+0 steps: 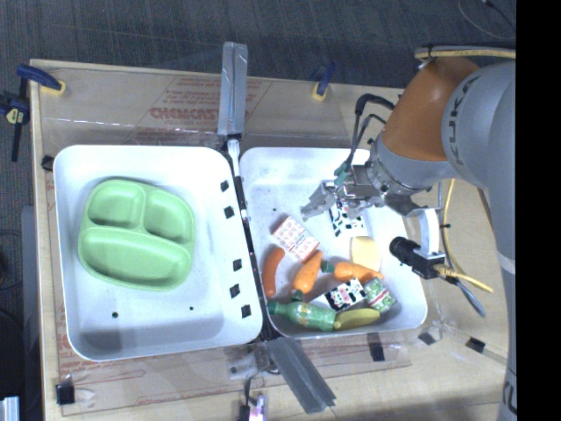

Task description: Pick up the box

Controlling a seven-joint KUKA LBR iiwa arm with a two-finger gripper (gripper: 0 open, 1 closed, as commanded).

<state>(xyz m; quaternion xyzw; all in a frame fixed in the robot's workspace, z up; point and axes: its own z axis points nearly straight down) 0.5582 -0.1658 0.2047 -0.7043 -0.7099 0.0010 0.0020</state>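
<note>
Several toys crowd the box (294, 237) in the right bin (263, 169), carrots touching its near side; gripper (337, 202) hovers spread wide just beyond it, holding nothing — a descent could easily snag a carrot (307, 273) instead.

One overhead camera — slanted, both bins (237, 235)
</note>
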